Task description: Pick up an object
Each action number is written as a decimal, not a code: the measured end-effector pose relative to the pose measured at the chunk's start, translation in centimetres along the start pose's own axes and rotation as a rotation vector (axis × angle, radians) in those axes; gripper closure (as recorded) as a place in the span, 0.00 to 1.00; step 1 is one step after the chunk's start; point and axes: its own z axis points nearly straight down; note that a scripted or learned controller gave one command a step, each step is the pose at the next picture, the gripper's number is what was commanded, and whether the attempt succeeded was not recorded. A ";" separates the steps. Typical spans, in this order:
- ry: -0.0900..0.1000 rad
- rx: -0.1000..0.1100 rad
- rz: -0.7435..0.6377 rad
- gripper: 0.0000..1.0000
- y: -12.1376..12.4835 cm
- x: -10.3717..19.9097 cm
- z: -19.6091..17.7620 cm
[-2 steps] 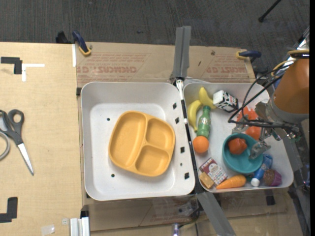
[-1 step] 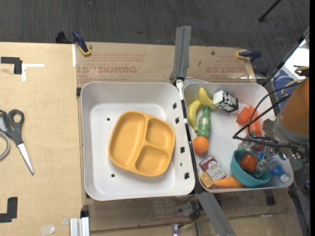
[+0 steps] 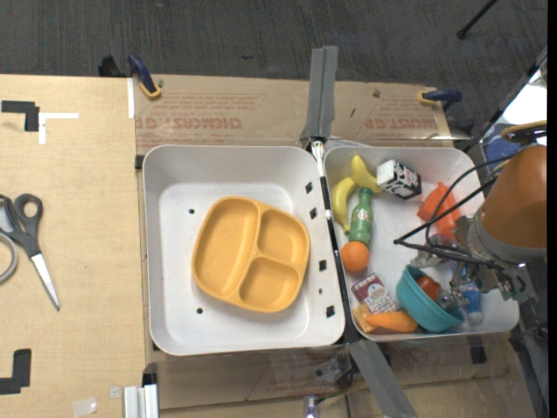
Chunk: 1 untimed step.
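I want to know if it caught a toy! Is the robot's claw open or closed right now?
Gripper: cannot be told; it sits low in the right bin by the teal bowl.

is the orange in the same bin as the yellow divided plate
No, the orange lies in the right bin beside the green bottle, while the yellow divided plate sits in the left bin.

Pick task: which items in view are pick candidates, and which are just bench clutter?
Pick candidates, right bin: banana, green bottle, orange ball, black-and-white die, teal bowl, carrot, small card pack. Left bin: yellow divided plate.

Clutter: scissors, blue clamps, cardboard sheet.
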 end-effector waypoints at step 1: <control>-0.011 0.004 -0.004 1.00 0.0 -0.4 -1.0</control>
